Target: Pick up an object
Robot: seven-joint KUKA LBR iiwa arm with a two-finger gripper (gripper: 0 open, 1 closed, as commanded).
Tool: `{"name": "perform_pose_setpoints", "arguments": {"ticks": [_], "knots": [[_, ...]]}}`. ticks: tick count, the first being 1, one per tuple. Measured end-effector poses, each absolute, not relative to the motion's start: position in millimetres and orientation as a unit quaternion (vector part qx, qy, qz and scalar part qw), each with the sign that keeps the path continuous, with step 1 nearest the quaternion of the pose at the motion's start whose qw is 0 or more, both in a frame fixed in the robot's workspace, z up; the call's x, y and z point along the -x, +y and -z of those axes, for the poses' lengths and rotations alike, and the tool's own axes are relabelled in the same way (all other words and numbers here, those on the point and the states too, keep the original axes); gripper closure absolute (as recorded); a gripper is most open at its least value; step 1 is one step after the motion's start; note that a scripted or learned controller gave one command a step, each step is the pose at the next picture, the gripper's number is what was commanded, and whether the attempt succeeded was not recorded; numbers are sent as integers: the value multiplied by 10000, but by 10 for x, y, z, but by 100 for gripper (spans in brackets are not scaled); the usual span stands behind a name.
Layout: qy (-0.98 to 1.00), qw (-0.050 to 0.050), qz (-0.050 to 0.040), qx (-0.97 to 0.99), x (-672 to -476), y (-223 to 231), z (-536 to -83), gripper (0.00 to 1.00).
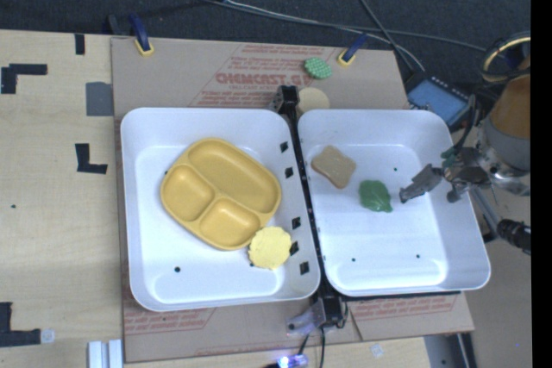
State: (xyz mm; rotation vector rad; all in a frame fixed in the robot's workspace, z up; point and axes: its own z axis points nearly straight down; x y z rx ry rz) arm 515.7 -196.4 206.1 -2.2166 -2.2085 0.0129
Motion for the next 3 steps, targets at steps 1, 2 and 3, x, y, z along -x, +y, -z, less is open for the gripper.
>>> {"name": "perform_pose_setpoints", "arguments": {"ticks": [1,2,3], "knots": [[-7074,5,-6,7068,-5188,-1958,-2137,0],[-7075,23,-14,7068,-5192,-1863,-1657,0],[-7076,17,-13,7066,-5218,-1802,-1208,0]]}}
